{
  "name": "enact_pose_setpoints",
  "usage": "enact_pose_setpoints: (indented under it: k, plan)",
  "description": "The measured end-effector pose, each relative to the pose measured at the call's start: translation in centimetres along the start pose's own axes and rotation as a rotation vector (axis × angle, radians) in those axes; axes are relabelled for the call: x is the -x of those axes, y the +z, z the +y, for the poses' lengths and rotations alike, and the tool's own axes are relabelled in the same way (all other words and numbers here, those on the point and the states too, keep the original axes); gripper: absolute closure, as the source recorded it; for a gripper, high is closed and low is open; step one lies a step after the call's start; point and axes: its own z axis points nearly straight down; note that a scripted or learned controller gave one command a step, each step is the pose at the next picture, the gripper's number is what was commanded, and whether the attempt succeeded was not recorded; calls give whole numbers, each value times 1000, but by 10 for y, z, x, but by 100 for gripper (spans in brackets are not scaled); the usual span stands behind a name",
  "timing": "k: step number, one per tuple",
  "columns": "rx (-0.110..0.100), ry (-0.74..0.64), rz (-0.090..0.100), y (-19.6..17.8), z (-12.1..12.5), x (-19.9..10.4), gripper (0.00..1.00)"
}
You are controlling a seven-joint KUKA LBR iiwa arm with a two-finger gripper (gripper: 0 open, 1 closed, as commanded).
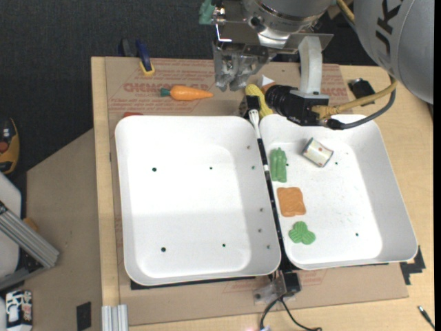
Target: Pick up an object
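Observation:
My gripper (pixel 232 80) hangs above the back edge of the bins, near the divider and over the cardboard, with nothing seen in it. The right bin (pixel 372 205) holds a small white and silver cylinder (pixel 317 152), a green pickle-shaped piece (pixel 278 164), an orange slab (pixel 291 201) and a green leafy piece (pixel 301 234). All of these lie in front of and to the right of the gripper. A small yellow thing (pixel 254 92) sits just below the gripper at the back rim.
The left bin (pixel 138 205) stands beside the right one, and the divider (pixel 265 178) runs between them. An orange carrot (pixel 189 94) lies on the cardboard behind the left bin. A blue and yellow clamp (pixel 144 57) sits further back.

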Motion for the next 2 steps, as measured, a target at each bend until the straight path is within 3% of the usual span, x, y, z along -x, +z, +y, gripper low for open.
enact_pose_setpoints:
  k: [1,2]
  plan:
    - [-2,0,1,-75,-83,-20,100]
    - [-9,6,-5,-70,-80,-18,0]
